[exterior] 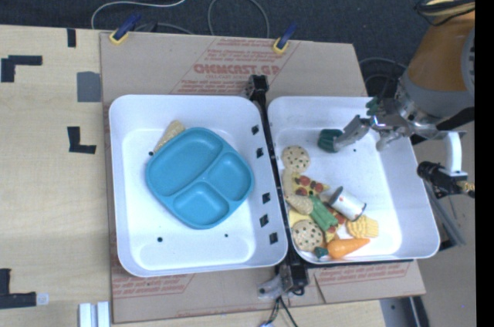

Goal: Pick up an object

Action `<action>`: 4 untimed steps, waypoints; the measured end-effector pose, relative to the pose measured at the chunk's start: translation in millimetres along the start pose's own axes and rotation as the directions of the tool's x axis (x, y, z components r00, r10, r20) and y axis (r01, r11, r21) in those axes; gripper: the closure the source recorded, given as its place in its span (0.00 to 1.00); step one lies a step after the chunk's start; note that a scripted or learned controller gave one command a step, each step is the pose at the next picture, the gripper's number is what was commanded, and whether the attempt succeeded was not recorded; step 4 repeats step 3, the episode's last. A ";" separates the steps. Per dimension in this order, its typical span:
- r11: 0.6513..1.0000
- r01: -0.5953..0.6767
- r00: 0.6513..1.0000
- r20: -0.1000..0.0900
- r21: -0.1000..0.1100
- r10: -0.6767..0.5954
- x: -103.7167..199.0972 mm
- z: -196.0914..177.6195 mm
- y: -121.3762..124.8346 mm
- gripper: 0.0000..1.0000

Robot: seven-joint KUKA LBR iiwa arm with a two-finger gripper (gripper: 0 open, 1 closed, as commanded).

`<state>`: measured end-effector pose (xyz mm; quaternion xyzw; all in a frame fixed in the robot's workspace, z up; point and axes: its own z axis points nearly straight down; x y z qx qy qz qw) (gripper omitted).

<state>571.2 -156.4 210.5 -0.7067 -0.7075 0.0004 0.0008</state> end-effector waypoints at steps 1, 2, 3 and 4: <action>1.000 0.003 1.000 0.005 -0.010 -0.003 23.4 130.4 64.3 0.00; 1.000 0.003 1.000 0.002 -0.005 -0.003 51.4 124.6 91.0 0.00; 1.000 0.002 1.000 0.002 -0.005 -0.002 50.3 114.6 90.2 1.00; 1.000 0.002 1.000 0.002 -0.005 -0.002 50.3 114.6 90.2 1.00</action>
